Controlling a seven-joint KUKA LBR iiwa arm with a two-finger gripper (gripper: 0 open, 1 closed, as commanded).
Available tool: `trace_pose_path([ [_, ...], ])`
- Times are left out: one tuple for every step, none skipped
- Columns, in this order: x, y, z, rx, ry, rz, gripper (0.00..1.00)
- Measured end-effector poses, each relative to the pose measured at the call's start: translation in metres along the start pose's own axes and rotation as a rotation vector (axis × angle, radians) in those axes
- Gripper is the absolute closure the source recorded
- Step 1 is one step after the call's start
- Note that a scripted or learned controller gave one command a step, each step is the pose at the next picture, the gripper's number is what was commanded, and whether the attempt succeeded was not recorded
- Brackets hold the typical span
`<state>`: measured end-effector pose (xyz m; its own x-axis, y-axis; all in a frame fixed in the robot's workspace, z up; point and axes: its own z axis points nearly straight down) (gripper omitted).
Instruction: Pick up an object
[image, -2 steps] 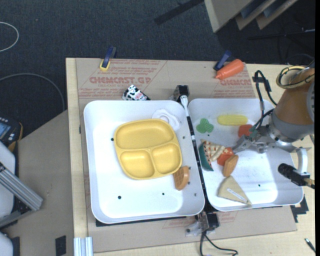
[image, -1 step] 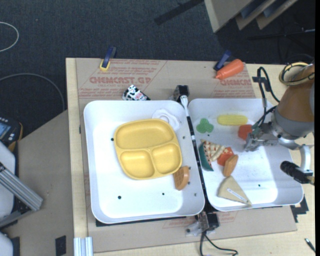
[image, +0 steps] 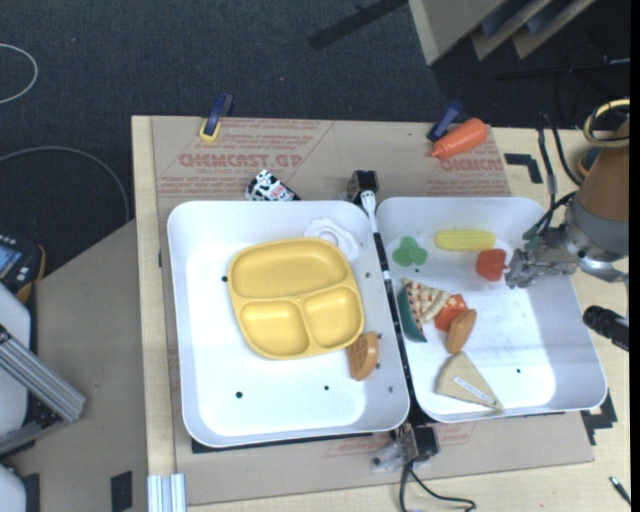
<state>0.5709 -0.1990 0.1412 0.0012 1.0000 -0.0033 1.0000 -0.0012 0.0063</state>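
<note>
— What's in the bins?

— Left bin (image: 200, 330): a yellow divided plate (image: 295, 297) and a brown pastry piece (image: 364, 354) by its corner. Right bin (image: 560, 360): corn cob (image: 465, 240), green broccoli (image: 409, 252), red tomato (image: 490, 264), pizza slice (image: 425, 300), a pale wedge (image: 465, 381).

— And you?

— My gripper (image: 528, 262) sits just beside the tomato — whether I'm clenched or released, I cannot tell.
</note>
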Motion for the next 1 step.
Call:
trace_pose_path([
  [-0.0056, -0.0004, -0.0448, -0.001, 0.0, -0.001, 1.0],
])
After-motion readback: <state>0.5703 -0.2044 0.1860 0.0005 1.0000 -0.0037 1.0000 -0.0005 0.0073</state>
